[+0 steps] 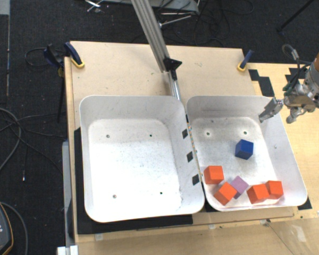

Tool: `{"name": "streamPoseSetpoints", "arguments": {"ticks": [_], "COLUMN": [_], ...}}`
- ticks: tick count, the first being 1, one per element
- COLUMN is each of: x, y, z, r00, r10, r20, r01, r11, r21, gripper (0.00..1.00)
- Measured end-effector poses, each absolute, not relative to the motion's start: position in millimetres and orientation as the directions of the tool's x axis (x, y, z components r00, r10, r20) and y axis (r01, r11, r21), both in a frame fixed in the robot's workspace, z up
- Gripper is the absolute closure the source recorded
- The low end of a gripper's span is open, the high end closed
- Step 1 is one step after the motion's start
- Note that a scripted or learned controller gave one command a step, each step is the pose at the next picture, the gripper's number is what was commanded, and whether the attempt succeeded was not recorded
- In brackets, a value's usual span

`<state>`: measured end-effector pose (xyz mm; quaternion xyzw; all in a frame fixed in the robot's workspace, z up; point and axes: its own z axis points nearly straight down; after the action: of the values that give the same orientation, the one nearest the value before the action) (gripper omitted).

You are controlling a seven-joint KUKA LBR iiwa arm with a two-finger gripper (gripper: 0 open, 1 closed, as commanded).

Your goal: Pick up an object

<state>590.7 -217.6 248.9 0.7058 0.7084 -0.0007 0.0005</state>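
**Gripper parked at the right bin's rim, blocks untouched**

Gripper [280, 113] sits at the upper right rim of the right bin [223, 108], fingers spread apart and nothing between them — empty. It looks like it is up above the bin, not down among the blocks; height is hard to judge from this slant.

All candidate objects lie in the right bin. Blue block [244, 149] stands alone near the middle, the nearest one to the gripper, down and to the left of it, clear space all round. The rest crowd the near edge: orange block [214, 174], then a second orange block [225, 194] touching a lilac block [239, 185], then two more orange blocks [258, 193] [275, 189] side by side at the right corner. Left bin [95, 110] holds no blocks.

Judgement: blue is the easy grab — isolated, so fingers can straddle it. The clustered ones leave little room for a finger.
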Motion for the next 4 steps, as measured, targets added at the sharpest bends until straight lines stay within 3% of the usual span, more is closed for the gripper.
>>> {"name": "streamPoseSetpoints", "arguments": {"ticks": [1,2,3,4], "x": [591.9,577.9,578.3,578.7], "y": [-188.2,-162.7,-163.1,-108.5], "z": [139.3,94.2,105.4,204.3], "r00": [-0.004,-0.004,0.000,-0.008], "r10": [1.000,1.000,1.000,1.000], "r20": [0.002,-0.002,-0.001,0.000], "r01": [1.000,1.000,1.000,1.000], "r11": [0.004,0.004,0.000,0.008], "r21": [-0.008,0.001,0.002,0.008], "gripper": [0.00,0.00,1.00,1.00]}}
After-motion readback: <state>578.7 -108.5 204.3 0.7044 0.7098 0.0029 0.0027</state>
